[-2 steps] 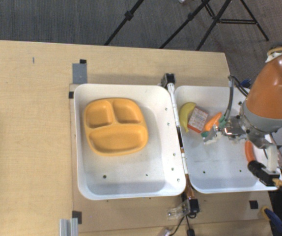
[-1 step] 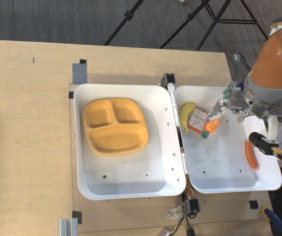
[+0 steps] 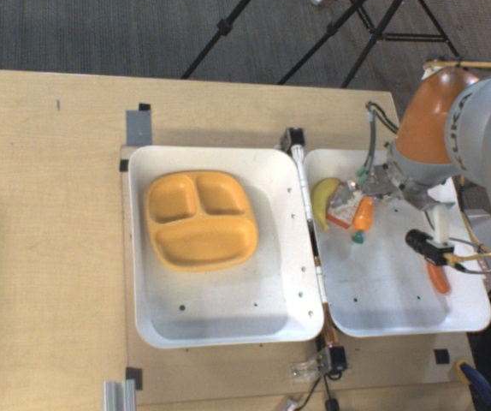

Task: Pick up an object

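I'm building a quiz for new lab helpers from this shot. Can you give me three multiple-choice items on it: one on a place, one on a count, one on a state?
1. Where does the yellow divided plate lie?
A. left bin
B. right bin
C. bare bench

2. How many compartments does the plate have?
A. two
B. three
C. five

3. How does the plate sit?
A. upside down
B. leaning on a bin wall
C. flat, open side up

Answers:
1 A: it rests in the left bin, apart from the banana and carrot in the right bin.
2 B: two small hollows above one wide one.
3 C: its hollows face the camera.
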`<state>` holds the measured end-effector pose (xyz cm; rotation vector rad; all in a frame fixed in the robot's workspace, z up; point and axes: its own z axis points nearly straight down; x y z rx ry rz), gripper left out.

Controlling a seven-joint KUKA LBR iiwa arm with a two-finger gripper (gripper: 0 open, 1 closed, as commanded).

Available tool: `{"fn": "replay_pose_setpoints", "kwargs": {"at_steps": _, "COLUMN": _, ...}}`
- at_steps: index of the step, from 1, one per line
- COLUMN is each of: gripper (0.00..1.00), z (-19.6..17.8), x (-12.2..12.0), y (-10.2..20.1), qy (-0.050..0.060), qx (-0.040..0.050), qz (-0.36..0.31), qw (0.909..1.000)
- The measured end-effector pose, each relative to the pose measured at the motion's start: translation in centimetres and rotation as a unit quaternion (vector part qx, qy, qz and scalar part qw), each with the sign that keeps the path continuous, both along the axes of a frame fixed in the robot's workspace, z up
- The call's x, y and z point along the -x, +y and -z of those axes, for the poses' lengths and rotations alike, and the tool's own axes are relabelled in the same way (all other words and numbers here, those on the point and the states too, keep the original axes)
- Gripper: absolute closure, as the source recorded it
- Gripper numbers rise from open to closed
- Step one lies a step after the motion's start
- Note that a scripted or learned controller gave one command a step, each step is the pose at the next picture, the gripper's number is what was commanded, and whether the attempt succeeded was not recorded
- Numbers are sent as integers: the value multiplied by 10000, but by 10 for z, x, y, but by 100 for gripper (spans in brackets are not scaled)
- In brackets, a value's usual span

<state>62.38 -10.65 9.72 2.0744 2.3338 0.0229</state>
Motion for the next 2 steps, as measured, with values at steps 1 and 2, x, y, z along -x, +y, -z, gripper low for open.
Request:
{"fn": "replay_pose_setpoints", "kwargs": {"at_steps": 1, "gripper": 100, "z": -14, "x": -4, "y": 1, "qy": -56, "qx": -3, "qz": -4, "qw": 10000}}
{"fn": "replay_pose_setpoints", "kwargs": {"at_steps": 2, "gripper": 0, "z": -14, "x": -3, "y": 1, "qy": -54, "qx": -2, "qz": -4, "qw": 10000}}
